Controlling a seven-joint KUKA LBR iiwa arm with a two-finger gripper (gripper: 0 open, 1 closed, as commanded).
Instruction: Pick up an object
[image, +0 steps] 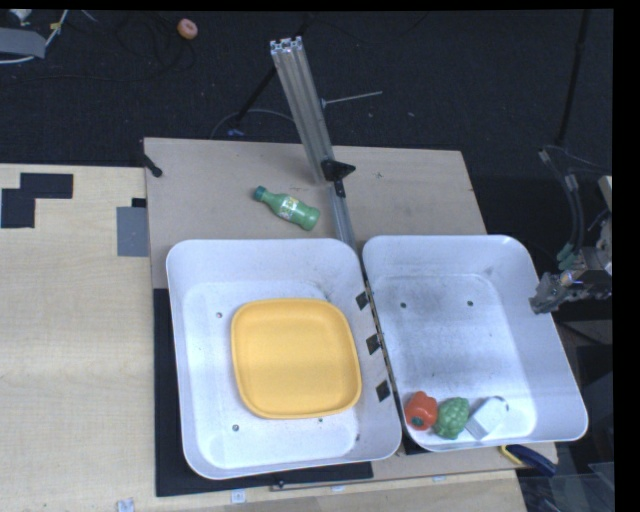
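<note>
In the right bin's (520, 262) near corner: red pepper (421, 410), green toy (452, 418), white block (487, 417).
Crowding there risks a fouled grasp.

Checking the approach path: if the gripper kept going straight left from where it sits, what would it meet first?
Probably the right bin's raised rim, beside the gripper; height is unclear, so it might pass above.

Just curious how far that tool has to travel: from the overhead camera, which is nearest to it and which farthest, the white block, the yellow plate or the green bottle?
1. White block, right bin's near corner, closest to the tool.
2. Yellow plate, left bin.
3. Green bottle, on the bench behind the bins.
</note>
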